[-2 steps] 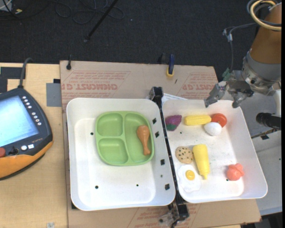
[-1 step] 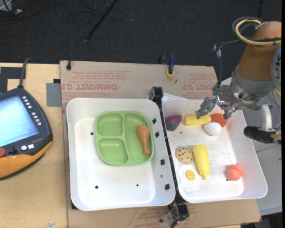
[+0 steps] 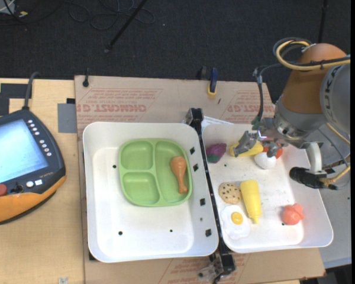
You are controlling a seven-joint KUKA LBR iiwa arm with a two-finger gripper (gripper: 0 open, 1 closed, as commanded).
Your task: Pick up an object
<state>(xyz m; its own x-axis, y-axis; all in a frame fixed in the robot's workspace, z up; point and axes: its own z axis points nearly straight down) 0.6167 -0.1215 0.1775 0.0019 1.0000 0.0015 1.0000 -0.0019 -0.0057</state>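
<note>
Now, hand [image 3: 250,144]: grip state cannot be told.
Banana [image 3: 248,149]: touching hand, at its tip.
Purple plum [image 3: 215,152]: just left of hand.

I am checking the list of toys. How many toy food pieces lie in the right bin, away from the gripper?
5: purple piece at the left wall, cookie, yellow bottle, fried egg in front, red piece to the right. The gripper may hide more.

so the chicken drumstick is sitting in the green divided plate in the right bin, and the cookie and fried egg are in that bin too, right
Not quite. The camera view shows the chicken drumstick in the green divided plate, but that plate sits in the left bin, not the right one. The cookie and fried egg are in the right bin, as you said.
</note>
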